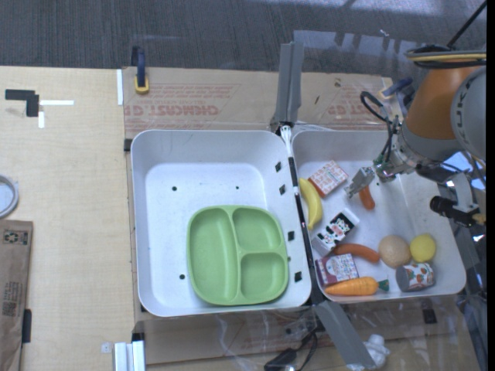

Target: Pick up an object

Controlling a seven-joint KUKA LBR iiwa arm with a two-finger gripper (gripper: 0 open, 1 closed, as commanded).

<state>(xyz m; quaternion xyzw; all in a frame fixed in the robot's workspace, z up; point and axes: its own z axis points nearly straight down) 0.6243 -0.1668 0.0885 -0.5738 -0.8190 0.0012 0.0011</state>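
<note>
Sausage (366, 199), small and reddish, lying in right bin (456, 273) just beside gripper (360, 182), finger spread impossible to tell at this size; likely to roll aside or slip free if nudged off-centre on closing.

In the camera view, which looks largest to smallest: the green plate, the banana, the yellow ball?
1. Green plate, by far the largest.
2. Banana.
3. Yellow ball, the smallest, though it covers nearly as much area as the thin banana.
</note>
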